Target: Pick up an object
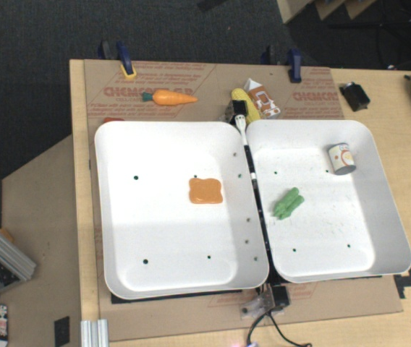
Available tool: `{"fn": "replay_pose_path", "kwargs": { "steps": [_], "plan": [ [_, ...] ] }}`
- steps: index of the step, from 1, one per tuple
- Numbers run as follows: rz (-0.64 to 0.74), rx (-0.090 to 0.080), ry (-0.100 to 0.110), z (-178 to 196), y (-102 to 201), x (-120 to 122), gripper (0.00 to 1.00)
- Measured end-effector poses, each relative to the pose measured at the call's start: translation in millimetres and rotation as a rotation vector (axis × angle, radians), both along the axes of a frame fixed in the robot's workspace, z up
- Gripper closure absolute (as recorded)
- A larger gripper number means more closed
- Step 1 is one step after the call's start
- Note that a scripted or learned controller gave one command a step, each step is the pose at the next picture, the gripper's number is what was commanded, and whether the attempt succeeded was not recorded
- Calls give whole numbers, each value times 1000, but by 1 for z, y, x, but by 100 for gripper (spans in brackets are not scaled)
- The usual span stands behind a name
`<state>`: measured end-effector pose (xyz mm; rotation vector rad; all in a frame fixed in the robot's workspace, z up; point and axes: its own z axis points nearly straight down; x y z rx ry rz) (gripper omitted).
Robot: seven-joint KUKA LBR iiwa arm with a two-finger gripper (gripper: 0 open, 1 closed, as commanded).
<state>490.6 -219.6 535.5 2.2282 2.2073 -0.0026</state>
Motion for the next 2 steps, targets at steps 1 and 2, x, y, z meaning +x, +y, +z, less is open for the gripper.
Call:
{"fn": "replay_pose_path", "kwargs": {
  "steps": [1,2],
  "plan": [
    [18,3,-6,-2,46,160,100],
    [2,2,3,1,-8,96,100]
  ]
}}
